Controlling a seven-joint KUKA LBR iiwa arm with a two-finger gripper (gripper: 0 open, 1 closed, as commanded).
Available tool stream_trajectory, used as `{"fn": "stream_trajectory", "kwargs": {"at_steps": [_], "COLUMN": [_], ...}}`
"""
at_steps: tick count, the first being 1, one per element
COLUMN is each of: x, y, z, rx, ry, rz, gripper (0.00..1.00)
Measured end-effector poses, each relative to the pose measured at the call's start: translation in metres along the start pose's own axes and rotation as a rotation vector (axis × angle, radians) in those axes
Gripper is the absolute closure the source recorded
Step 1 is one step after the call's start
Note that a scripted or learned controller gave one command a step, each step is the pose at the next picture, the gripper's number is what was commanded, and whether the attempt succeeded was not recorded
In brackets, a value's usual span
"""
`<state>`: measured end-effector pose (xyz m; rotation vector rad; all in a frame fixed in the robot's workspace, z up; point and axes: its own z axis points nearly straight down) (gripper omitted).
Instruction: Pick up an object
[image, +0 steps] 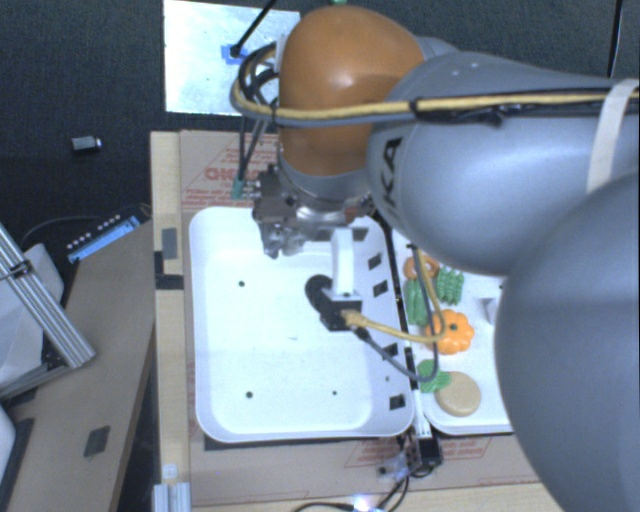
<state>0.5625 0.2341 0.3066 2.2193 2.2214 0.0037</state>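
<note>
The grey arm (520, 180) fills the right side and top of the frame, its orange band (345, 75) at top centre. Below the band, the gripper (280, 235) hangs over the upper edge of the left bin (270, 350). From this angle it appears as a grey metal cluster, and I cannot tell whether it is open or closed. Nothing can be seen held in it.

The things to pick lie in the right bin (475, 425), at centre right of the frame and partly hidden by the arm. An orange pumpkin-shaped toy (455, 333) sits near the bin's middle. Above it is a ridged green piece (450, 287), and just left of that an orange curl (420, 268), perhaps a ring, though it is too small to be sure. A tan round disc (460, 395) lies toward the bin's lower edge, with a small green leafy piece (432, 375) touching its upper left side. All of these are well apart from the gripper, on the far side of the rim between the two bins.

The left bin's white floor shows a few small dark dots (250, 395). Both bins rest on a cardboard sheet (215, 175) with red print, which lies on the table (110, 370). A blue strip (100, 235) lies at the left edge.
</note>
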Motion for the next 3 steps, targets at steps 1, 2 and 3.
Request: {"fn": "stream_trajectory", "kwargs": {"at_steps": [1, 2, 3], "x": [-0.037, 0.002, -0.081], "y": [0.012, -0.018, -0.046], "z": [0.040, 0.104, 0.060], "rx": [0.001, 0.005, 0.005], "ry": [0.000, 0.000, -0.001], "rz": [-0.001, -0.004, 0.003], "gripper": [1.00, 1.00, 1.00]}}
